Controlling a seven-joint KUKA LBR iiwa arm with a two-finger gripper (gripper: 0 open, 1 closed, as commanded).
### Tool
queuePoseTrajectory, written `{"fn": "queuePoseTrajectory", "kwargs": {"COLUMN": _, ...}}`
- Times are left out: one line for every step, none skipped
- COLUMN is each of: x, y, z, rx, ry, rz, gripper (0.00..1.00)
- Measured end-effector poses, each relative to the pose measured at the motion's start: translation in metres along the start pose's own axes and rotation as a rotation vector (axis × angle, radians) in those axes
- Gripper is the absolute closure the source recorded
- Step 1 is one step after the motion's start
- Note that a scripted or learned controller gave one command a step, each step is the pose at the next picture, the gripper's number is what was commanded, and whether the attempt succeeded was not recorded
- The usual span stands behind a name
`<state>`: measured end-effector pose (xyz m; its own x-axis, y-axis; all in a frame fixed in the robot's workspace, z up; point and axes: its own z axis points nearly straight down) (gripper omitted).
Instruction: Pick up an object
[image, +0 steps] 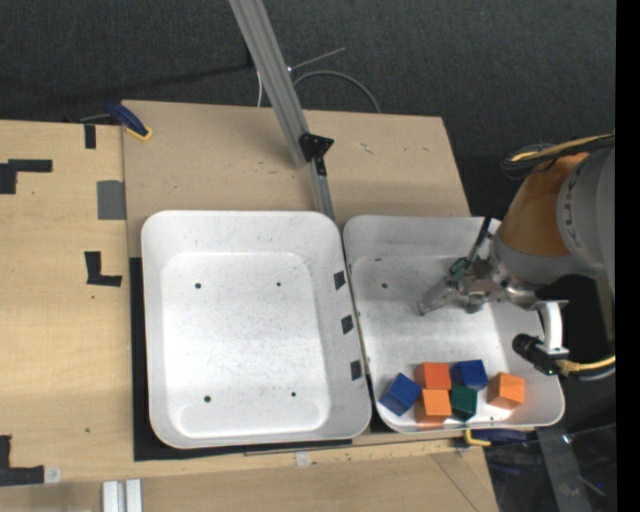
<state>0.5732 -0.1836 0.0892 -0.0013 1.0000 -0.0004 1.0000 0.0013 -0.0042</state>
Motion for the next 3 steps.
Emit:
{"fn": "queuePoseTrajectory", "kwargs": {"x": 0.000, "y": 0.001, "z": -0.012, "rx": -0.002, "ry": 0.001, "rz": -0.001, "gripper": 1.00}}
{"fn": "queuePoseTrajectory", "kwargs": {"x": -0.001, "y": -0.006, "z": -0.057, "rx": -0.007, "ry": 0.000, "rz": 0.001, "gripper": 1.00}}
{"fn": "queuePoseTrajectory", "kwargs": {"x": -0.001, "y": -0.005, "z": -0.110, "rx": -0.009, "ry": -0.001, "rz": 0.000, "gripper": 1.00}}
